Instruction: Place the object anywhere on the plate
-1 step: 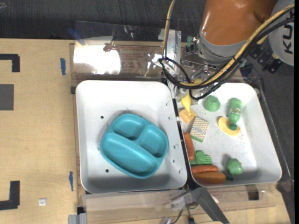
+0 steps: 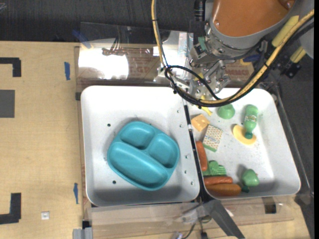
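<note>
No object can be seen between the fingers of the gripper (image 2: 203,86), and whether they are spread or closed cannot be told behind the cables. The gripper hangs over the back edge where the bins meet. The toys are crowded in the right bin (image 2: 279,133); a neighbour could be caught or nudged by mistake. The nearest, a carrot (image 2: 202,155), lies with its long axis running front to back beside the divider. The plate (image 2: 143,155) sits bare in the left bin (image 2: 99,113).

Teal plate (image 2: 143,155) unobstructed in left bin (image 2: 94,133), toy food (image 2: 219,180) crowding right bin (image 2: 284,163), cables (image 2: 199,91) overhanging divider.
</note>
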`<state>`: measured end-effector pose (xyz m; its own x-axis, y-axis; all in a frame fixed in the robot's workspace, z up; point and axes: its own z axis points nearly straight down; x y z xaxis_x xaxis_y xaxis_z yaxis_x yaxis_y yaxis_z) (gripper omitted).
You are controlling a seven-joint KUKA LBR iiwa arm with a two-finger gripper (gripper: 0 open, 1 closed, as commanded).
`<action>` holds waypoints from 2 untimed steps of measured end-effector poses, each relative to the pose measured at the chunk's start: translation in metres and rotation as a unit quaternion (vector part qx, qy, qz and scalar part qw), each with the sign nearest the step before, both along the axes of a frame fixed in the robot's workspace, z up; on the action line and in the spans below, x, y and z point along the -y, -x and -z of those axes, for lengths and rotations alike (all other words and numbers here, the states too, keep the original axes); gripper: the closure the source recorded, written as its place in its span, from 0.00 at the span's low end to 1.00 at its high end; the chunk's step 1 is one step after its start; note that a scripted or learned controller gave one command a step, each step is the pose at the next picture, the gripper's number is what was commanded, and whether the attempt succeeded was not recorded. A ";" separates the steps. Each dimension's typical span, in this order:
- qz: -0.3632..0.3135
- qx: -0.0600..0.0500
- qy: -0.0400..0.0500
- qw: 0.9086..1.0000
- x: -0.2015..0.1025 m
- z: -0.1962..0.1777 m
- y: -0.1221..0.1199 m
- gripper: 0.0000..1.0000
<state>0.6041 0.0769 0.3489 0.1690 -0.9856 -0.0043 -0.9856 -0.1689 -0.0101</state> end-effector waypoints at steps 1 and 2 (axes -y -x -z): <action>0.143 -0.005 0.001 0.990 0.029 0.088 0.010 1.00; 0.041 -0.001 0.000 0.999 0.004 0.063 0.019 1.00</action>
